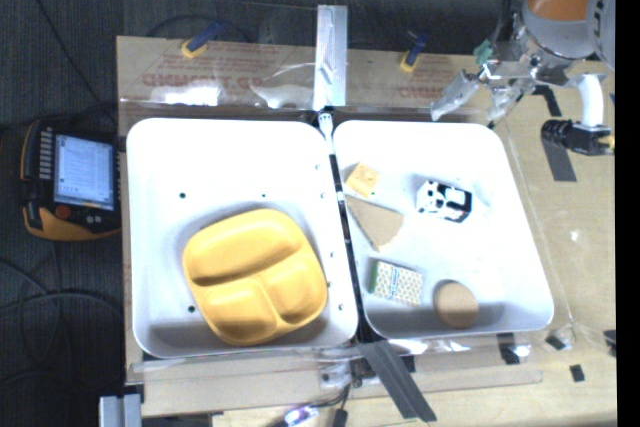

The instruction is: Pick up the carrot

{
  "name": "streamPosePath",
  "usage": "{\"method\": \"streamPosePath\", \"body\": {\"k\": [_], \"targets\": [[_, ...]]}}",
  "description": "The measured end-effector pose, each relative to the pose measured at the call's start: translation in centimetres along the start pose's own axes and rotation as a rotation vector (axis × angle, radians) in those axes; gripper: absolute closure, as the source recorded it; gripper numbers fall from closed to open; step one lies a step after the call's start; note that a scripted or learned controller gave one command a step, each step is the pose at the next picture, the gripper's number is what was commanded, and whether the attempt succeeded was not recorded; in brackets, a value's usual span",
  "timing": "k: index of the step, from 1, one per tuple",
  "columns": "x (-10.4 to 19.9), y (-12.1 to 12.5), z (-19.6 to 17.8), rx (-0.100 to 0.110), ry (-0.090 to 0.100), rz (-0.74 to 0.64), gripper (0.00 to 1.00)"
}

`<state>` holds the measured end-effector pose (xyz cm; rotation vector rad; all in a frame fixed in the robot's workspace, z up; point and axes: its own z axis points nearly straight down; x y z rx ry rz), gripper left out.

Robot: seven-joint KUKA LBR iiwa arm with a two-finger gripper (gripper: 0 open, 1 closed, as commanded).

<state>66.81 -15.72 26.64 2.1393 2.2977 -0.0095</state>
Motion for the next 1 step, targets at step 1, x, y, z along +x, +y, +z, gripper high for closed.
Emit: {"method": "streamPosePath", "body": {"k": [1], "targets": [[5.75, -1.31, 11.71, 0.001, 0.004, 0.112, 0.00]]}}
